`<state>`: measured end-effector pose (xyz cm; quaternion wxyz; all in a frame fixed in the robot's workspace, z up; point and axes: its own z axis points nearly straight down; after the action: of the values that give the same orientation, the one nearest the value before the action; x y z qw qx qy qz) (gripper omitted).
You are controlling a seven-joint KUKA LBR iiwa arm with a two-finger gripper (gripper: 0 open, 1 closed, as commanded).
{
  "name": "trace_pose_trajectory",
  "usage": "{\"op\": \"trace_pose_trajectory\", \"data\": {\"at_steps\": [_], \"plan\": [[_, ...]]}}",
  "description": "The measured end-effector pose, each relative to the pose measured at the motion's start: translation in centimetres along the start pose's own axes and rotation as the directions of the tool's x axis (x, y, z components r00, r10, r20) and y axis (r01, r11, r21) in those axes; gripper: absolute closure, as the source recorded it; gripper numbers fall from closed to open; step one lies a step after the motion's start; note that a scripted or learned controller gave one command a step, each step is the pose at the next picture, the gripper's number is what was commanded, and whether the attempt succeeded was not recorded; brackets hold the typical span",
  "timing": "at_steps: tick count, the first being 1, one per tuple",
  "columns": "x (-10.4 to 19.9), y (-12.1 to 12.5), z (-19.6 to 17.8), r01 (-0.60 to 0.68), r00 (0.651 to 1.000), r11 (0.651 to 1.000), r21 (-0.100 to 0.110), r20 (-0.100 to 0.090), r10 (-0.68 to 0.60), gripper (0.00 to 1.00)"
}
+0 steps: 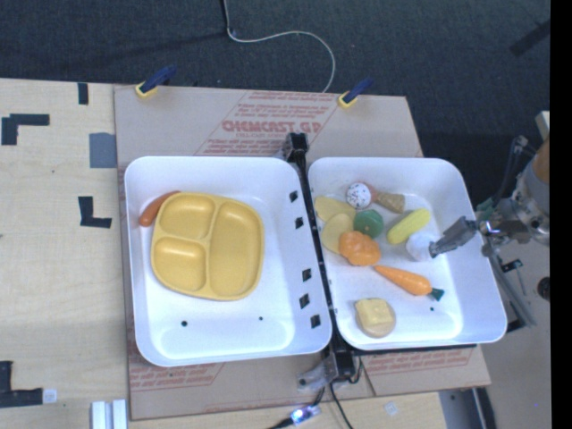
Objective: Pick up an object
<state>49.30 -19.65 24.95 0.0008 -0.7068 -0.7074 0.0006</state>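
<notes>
Two shallow white bins are set side by side on a brown cardboard sheet (268,123) printed in red, which lies on a pale wooden bench (54,266) beside dark carpet (107,16). A thin white cable (295,38) is looped over the carpet. The left bin (214,333) holds a smooth yellow divided plate (207,245), with an orange sausage-like piece (150,209) touching the plate's left edge. Right of that plate, the right bin (451,315) holds plastic toy food: a slim orange carrot (404,281) with a green tip, a lumpy orange piece (359,248), a yellow corn cob (407,226), a green piece (367,222), a speckled white ball (357,194) and a tan block (374,316). The gripper (444,239) is seen at this bin's right side, just beside a small white object (418,249); whether it is spread or closed cannot be told.
</notes>
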Motion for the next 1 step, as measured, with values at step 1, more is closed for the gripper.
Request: {"op": "trace_pose_trajectory", "data": {"at_steps": [1], "plan": [[6.80,-1.30,15.15,0.004,1.000,1.000,0.015,-0.008,-0.004,0.00]]}}
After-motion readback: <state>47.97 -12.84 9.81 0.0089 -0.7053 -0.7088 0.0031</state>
